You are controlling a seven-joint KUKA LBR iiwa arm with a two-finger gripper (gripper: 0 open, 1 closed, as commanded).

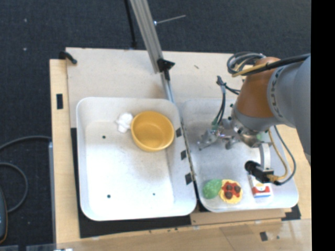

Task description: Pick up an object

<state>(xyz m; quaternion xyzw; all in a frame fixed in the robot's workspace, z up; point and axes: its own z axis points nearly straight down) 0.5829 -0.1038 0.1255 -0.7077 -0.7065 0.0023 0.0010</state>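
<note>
My gripper (219, 138) hangs over the upper middle of the right bin (209, 114), below the arm's orange band (255, 95). The arm's body covers the gripper's lower end from above. Along the right bin's front edge lie a green lump (212, 188), a round yellow toy with red spots (231, 191) and a small red, white and blue box (261, 192). They sit well in front of the gripper, apart from it. In the left bin (104, 192) a yellow bowl (152, 130) stands upright with a small white crumpled object (124, 122) touching its left side.
A slanted metal pole (149, 30) runs from the top of the view down to the wall between the bins. Black cables and a connector (255, 168) hang off the arm over the right bin. The bins rest on a wooden bench (115, 72).
</note>
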